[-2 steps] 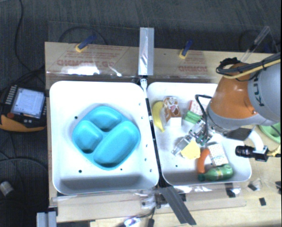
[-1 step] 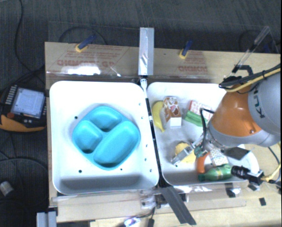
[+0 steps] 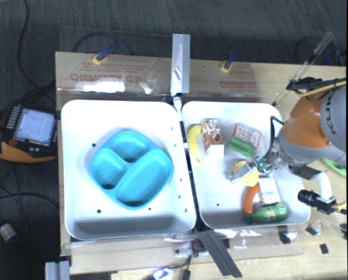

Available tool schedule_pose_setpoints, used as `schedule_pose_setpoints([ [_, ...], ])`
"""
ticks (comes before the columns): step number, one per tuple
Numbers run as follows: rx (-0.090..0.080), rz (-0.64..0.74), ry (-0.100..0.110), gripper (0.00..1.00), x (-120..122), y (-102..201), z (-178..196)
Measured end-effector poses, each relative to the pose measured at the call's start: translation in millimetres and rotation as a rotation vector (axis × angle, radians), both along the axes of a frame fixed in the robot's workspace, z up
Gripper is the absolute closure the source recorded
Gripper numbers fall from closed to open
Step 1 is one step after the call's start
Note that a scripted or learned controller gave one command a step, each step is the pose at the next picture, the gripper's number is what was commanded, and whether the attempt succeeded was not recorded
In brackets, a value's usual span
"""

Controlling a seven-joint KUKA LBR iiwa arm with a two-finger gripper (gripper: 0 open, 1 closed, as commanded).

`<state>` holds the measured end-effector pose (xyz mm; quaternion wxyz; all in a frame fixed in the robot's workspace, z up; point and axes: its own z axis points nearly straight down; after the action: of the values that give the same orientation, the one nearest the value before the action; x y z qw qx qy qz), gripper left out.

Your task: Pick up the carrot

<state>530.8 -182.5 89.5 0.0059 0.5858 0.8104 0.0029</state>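
The carrot is a short orange piece lying near the front of the right bin, pressed between a white carton and a green bottle. My gripper reaches in from the right and hangs low over the bin's middle, just behind the carrot and above a small yellow item. The arm's orange band sits over the bin's right rim.
The right bin also holds a banana, a snack packet, a red packet and a green piece at the back. A blue divided plate lies in the left bin.
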Motion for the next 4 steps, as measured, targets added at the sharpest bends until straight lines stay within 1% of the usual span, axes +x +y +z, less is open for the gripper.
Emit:
schedule_pose_setpoints([
  [1,0.002,0.11,0.014,0.0,-6.7,-19.2,53.3],
  [2,-0.007,0.349,0.007,0.0,-1.0,40.6,0.0],
  [3,-0.009,0.241,-0.002,0.0,-40.9,52.7,0.8],
  [4,-0.005,0.137,-0.003,0.0,-42.8,62.4,0.6],
])
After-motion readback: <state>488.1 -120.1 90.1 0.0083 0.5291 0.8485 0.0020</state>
